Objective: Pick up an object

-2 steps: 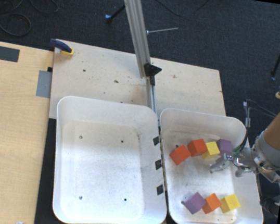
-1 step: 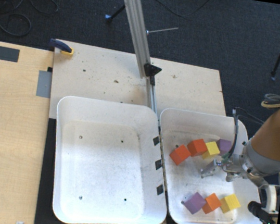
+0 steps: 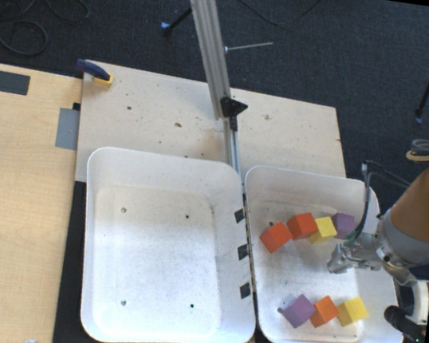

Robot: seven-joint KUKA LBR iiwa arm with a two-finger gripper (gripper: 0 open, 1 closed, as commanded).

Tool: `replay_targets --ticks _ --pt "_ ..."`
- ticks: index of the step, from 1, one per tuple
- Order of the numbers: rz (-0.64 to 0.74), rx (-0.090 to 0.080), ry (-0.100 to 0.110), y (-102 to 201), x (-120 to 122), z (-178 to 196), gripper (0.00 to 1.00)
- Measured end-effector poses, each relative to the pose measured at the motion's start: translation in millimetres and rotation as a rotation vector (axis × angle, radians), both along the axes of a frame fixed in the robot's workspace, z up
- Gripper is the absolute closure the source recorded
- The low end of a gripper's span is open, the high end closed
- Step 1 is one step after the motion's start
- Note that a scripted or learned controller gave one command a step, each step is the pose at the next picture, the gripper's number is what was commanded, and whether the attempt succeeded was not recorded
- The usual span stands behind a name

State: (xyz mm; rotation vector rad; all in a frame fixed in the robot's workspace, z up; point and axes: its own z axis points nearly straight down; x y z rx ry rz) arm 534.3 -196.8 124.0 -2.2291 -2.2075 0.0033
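The right bin [image 3: 308, 191] holds two groups of small blocks. Toward its back lie a red-orange block [image 3: 275, 237], an orange-red block [image 3: 302, 225], a yellow block [image 3: 324, 228] and a purple block [image 3: 343, 223] in a curved row. Near its front sit a purple block [image 3: 298, 310], an orange block [image 3: 325, 310] and a yellow block [image 3: 352, 310]. My gripper [image 3: 341, 262] hangs over the right part of this bin, between the two groups, just right of the back row. No block shows between its fingers.
The left bin [image 3: 116, 183] lies beside the right one, with black clips [image 3: 241, 235] along their shared wall. A slanted aluminium post [image 3: 215, 54] rises behind the bins. A blue and yellow clamp [image 3: 95, 71] sits at the bench's back left corner.
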Motion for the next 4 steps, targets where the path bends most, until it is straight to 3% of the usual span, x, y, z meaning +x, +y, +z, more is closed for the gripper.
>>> replay_targets --ticks 2,3,4 --pt "0.012 -0.003 -0.008 8.7 3.4 102.5 1.00" --pt "0.012 -0.001 -0.004 7.9 3.6 116.7 1.00" --pt "0.013 -0.001 -0.004 55.2 23.6 123.8 1.00"
